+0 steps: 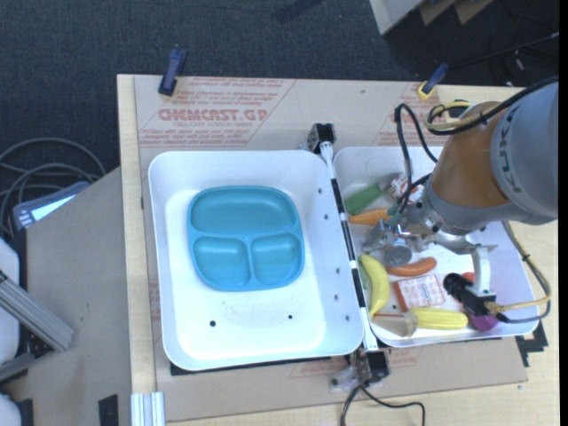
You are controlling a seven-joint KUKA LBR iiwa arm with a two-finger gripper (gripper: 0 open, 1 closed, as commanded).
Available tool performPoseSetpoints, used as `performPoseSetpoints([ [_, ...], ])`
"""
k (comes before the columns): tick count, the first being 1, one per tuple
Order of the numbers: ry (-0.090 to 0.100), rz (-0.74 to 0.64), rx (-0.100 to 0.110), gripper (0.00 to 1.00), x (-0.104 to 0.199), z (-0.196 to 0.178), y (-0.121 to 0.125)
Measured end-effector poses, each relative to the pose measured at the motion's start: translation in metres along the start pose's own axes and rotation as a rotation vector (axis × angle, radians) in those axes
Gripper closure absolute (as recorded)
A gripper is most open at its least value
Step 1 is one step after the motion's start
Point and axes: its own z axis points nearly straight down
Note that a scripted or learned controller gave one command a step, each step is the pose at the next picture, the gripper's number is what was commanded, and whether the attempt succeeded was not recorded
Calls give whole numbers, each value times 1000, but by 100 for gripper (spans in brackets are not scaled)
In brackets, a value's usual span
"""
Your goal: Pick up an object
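Observation:
My gripper (pixel 391 239) is low in the right bin (pixel 519 254), near its left middle, with the grey and orange arm (pixel 484 171) above it. It hangs among toy foods. A carrot (pixel 368 216) and a green piece (pixel 362 199) lie just behind it. A red sausage (pixel 414 267) and a yellow banana (pixel 376 281) sit just in front. A corn cob (pixel 440 319), a red-and-white packet (pixel 419 292) and a purple piece (pixel 484 322) lie near the bin's front. The wrist hides what lies directly under the gripper.
The left bin (pixel 169 238) holds a blue divided plate (pixel 246 237). A divider rail (pixel 342 229) runs between the bins. A black cable and fitting (pixel 469 296) trails across the right bin's front. Blue clamps (pixel 171 70) sit at the bench's back edge.

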Motion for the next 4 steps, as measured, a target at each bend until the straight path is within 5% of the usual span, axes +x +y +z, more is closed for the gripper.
performPoseSetpoints([
  [1, 0, 0, 0, 0, 1, 0, -6],
  [2, -1, 0, -2, 0, 0, 0, -42],
  [3, -2, 0, -4, 0, -7, 0, -30],
  [4, -2, 1, -5, 100, -7, -10, -29],
])
